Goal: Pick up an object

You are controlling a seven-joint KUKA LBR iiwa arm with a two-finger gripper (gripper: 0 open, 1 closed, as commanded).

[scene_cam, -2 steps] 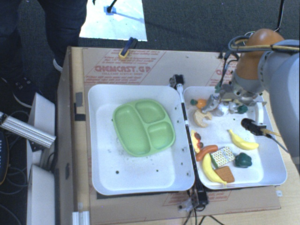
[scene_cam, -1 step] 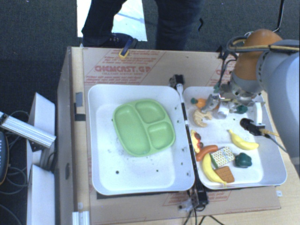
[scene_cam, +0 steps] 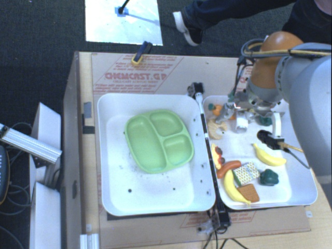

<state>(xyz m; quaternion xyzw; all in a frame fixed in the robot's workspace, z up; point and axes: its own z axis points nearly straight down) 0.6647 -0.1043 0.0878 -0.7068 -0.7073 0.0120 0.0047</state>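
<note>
The right bin (scene_cam: 303, 191) holds several toy foods. A yellow banana (scene_cam: 268, 157) lies at mid-right and another banana (scene_cam: 233, 187) near the front. Between them are a red sausage (scene_cam: 229, 168), a speckled block (scene_cam: 246, 173), a brown slice (scene_cam: 250, 192) and a dark green piece (scene_cam: 268, 177). My gripper (scene_cam: 234, 113) hangs low over the bin's far left corner. A small orange piece (scene_cam: 217, 109) and a cream piece (scene_cam: 215, 130) lie just to its left. A teal piece (scene_cam: 265, 121) sits to its right. The wrist hides whatever lies directly beneath.
The left bin (scene_cam: 119, 191) carries a green divided plate (scene_cam: 159, 140). A black-edged divider (scene_cam: 205, 139) runs between the bins. A person's leg and shoe (scene_cam: 188, 29) stand beyond the bench, near a yellow-and-black tool (scene_cam: 140, 53) on the cardboard.
</note>
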